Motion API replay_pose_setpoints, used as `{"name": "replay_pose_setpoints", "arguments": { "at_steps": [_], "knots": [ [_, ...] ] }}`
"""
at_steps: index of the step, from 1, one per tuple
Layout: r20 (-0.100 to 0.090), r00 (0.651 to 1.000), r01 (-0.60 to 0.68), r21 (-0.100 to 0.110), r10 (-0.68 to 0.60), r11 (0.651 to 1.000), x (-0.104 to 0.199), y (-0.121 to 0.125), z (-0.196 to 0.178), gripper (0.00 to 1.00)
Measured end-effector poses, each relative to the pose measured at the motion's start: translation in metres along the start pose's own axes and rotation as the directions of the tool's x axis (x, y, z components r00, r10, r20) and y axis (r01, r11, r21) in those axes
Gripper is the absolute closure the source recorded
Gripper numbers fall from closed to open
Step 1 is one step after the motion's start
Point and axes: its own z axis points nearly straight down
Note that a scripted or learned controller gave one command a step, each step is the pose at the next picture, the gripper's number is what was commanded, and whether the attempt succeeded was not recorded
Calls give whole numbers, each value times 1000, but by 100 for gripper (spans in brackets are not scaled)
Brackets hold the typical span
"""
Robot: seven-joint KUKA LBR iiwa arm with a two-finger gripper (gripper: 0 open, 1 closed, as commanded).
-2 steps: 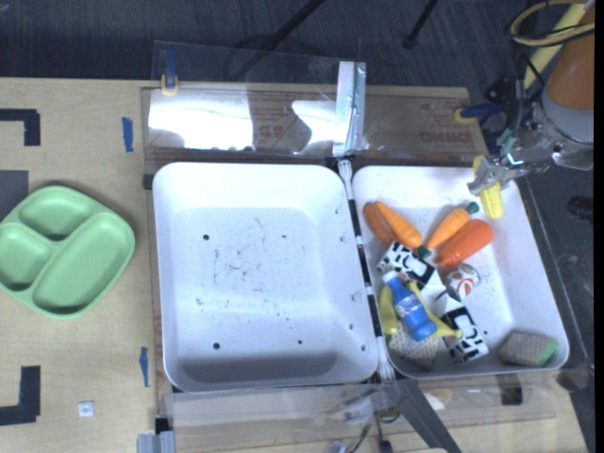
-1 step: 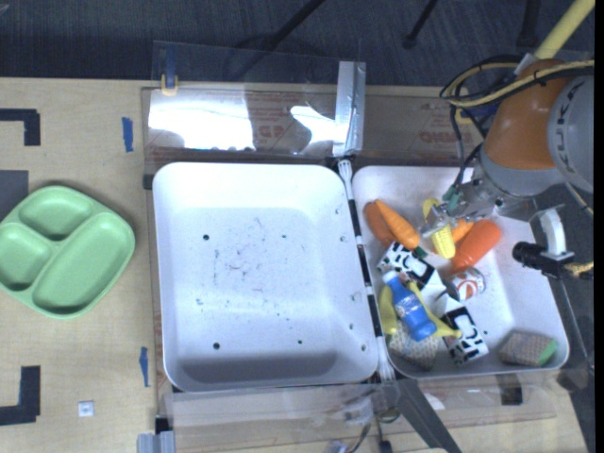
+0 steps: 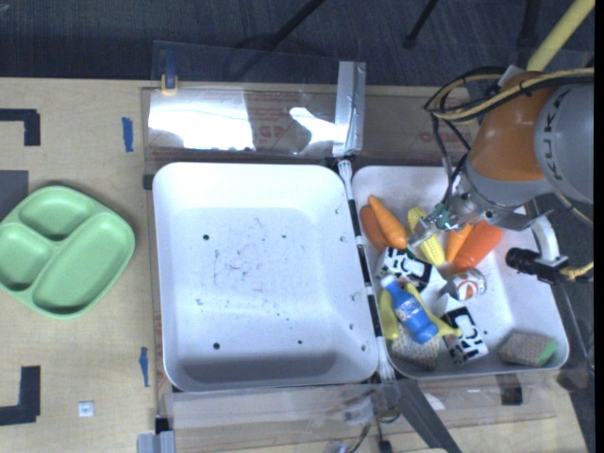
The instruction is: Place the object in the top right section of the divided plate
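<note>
The green divided plate [image 3: 62,249] lies on the bench at the far left, outside the bins. My gripper [image 3: 442,221] reaches down into the right bin [image 3: 528,295], right above a yellow corn-like toy [image 3: 427,243] in the pile. Beside it lie an orange carrot [image 3: 382,221] to the left and a second orange toy [image 3: 477,243] to the right. The wrist hides the fingers, and nothing visibly hangs from them.
The right bin also holds a blue bottle [image 3: 412,311], black-and-white pieces [image 3: 406,265], a red-and-white ball [image 3: 466,287] and a grey-green sponge [image 3: 527,348]. The left bin [image 3: 255,272] sits between pile and plate. Cables [image 3: 472,92] loop over the arm.
</note>
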Motion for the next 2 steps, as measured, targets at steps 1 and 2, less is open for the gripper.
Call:
{"name": "replay_pose_setpoints", "arguments": {
  "at_steps": [1, 2],
  "knots": [
    [2, 991, 133, -4, -133, 991, 36, -42, 15, 100],
    [-2, 978, 208, 2, -208, 978, 113, -68, -81, 100]
  ]
}}
